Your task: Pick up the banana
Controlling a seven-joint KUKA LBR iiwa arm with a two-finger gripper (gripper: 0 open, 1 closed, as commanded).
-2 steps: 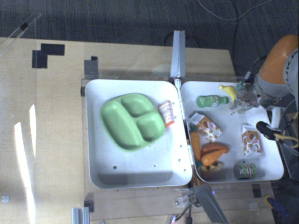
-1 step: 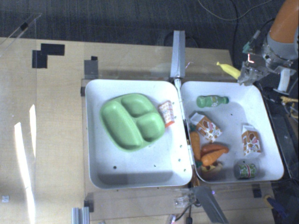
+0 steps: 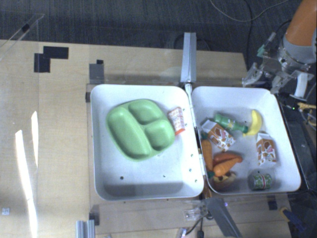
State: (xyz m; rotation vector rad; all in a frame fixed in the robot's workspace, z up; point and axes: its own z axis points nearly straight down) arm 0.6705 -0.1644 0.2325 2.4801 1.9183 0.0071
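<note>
Bench point(image 3: 59, 133): pale wood, seen from above at a slant, carrying two shallow white bins side by side.
Left bin point(image 3: 101, 172): holds a green divided plate point(image 3: 141, 129) with three compartments; a small red and white packet point(image 3: 177, 120) lies just beside the plate's right edge.
Right bin point(image 3: 287, 175): holds several small food items scattered across its floor.
Banana point(image 3: 255, 122): yellow and curved, lying in the upper right part of the right bin, its left side touching the tip of a green bottle point(image 3: 229, 122) that lies on its side.
Other items in right bin: a patterned carton point(image 3: 220, 136) left of centre, a second carton point(image 3: 266, 150) below the banana, a carrot point(image 3: 207, 155), two orange-red vegetables point(image 3: 226, 163), and a green can point(image 3: 260, 181) near the bottom edge.
Arm point(image 3: 303, 21): grey with an orange band, at the upper right corner.
Pincer point(image 3: 277, 76): above the right bin's top right corner, well apart from the banana, holding nothing; I cannot tell how far open it is.
</note>
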